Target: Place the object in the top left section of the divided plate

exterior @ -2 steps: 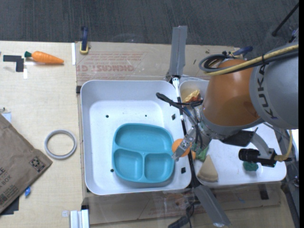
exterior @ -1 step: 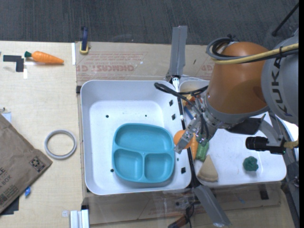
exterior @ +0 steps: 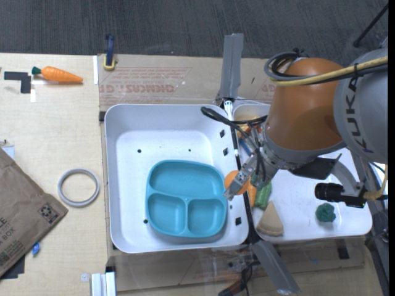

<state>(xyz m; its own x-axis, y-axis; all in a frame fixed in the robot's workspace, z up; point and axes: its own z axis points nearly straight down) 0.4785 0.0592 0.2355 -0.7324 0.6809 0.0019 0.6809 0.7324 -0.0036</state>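
A blue divided plate [exterior: 185,197] lies in the left white bin [exterior: 123,165], with one large section at the back and two smaller ones at the front. My gripper [exterior: 238,186] hangs over the wall between the two bins, just off the plate's right rim. An orange object [exterior: 231,179] shows right at the gripper's tip, partly hidden by it, and more orange appears on its other side. Whether the gripper holds it is unclear. The arm's orange band [exterior: 302,110] covers the back of the right bin.
The right bin [exterior: 352,227] holds a green piece [exterior: 263,195], a tan wedge [exterior: 270,220] and a dark green lump [exterior: 326,213]. On the bench to the left lie a carrot [exterior: 57,74], a grey ring [exterior: 78,186] and a cardboard box [exterior: 21,214].
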